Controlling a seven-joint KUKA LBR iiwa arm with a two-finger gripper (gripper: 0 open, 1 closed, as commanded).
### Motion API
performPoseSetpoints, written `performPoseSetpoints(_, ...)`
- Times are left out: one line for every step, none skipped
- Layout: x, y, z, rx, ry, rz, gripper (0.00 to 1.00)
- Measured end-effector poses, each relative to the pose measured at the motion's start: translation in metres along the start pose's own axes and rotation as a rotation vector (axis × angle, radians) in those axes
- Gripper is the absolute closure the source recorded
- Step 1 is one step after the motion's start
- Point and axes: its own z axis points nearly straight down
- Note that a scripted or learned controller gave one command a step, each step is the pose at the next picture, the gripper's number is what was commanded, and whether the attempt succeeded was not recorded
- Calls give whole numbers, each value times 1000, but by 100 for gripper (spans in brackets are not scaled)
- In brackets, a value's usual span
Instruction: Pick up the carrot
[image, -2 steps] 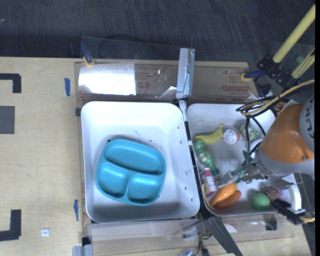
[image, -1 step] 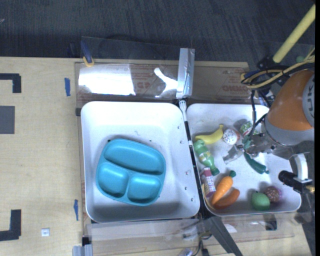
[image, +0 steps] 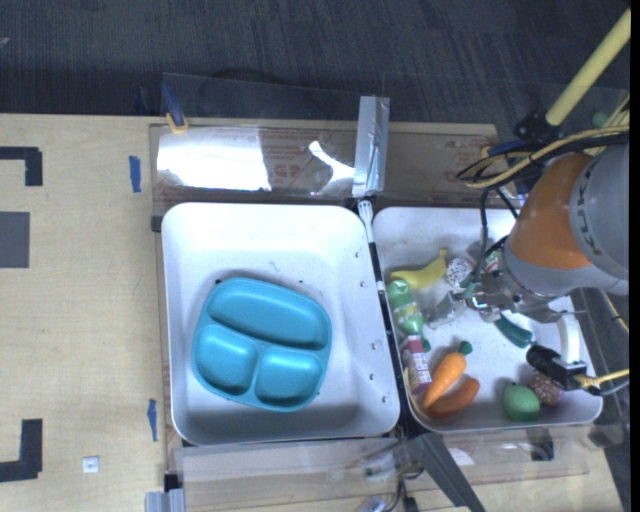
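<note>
The carrot (image: 446, 371) is orange with a green top and lies tilted in the front of the right bin (image: 480, 228), resting on a red-orange piece (image: 459, 398). My gripper (image: 477, 296) hangs over the middle of the same bin, above and slightly right of the carrot, and apart from it. The grey arm with its orange band (image: 552, 232) reaches in from the right. Nothing shows in the gripper.
Around the carrot lie a yellow banana (image: 427, 270), a green vegetable (image: 401, 293), a small bottle (image: 415, 362), a teal piece (image: 514, 329), a green lime (image: 520, 401) and a dark item (image: 549, 388). The left bin (image: 190, 235) holds a blue divided plate (image: 262, 342).
</note>
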Motion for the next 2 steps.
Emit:
performPoseSetpoints(33,-64,-1,-4,-1,8,0)
performPoseSetpoints(33,-62,-11,-8,-2,8,100)
